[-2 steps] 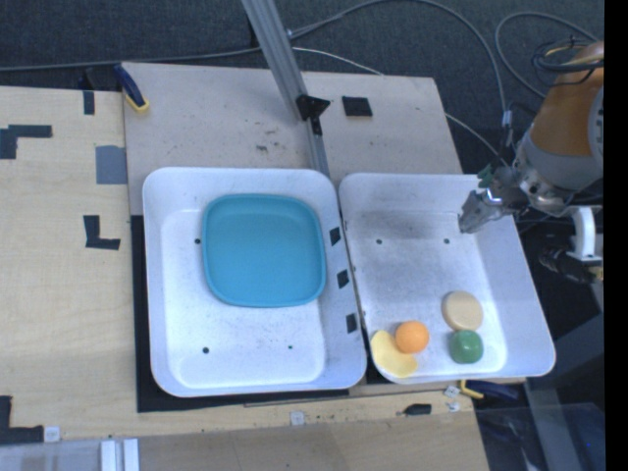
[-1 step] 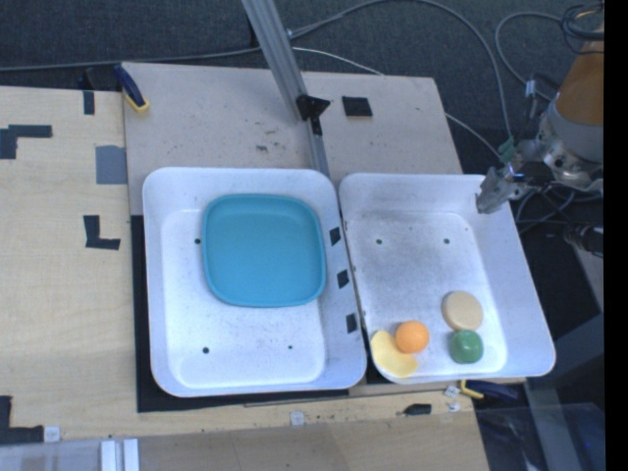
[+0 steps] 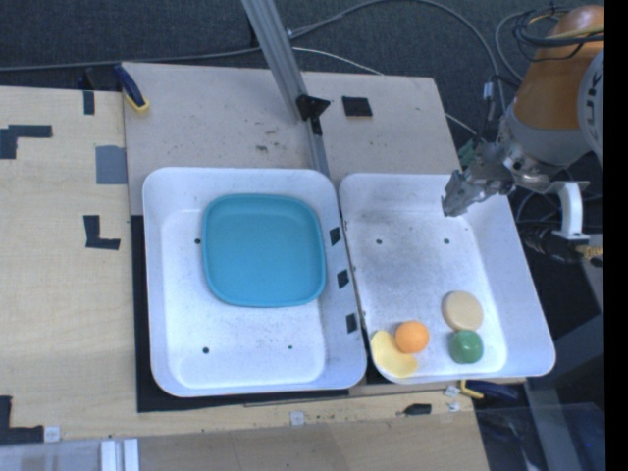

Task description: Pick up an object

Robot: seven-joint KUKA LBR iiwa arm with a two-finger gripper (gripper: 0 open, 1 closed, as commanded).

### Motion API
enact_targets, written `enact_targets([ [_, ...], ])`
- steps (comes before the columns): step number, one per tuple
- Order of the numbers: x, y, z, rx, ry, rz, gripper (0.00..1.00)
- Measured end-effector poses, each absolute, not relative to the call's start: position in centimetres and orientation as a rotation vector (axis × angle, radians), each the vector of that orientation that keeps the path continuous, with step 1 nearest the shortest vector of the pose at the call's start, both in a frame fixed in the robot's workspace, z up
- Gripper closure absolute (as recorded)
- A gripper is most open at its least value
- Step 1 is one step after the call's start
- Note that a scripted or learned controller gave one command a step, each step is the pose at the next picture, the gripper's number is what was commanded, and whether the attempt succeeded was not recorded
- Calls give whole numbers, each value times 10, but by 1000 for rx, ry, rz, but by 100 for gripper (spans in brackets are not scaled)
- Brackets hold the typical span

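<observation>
Two white bins [image 3: 157, 263] sit below us, our gripper [image 3: 457, 202], its grip state unreadable, hovering high while the orange ball [image 3: 412, 337] lies toward six o'clock

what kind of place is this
Likely a robotics lab bench for pick-up trials: a grey and orange arm over two white bins, with loose cables and tape marks around.

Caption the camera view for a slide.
Gripper over right bin's far edge; small objects clustered at its near edge.
</observation>
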State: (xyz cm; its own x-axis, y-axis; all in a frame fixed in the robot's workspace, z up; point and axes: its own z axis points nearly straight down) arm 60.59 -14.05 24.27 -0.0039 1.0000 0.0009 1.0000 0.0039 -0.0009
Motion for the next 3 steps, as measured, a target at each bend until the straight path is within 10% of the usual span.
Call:
enact_targets([
  [3,637,5,231,-2215,-2225,0,100],
])
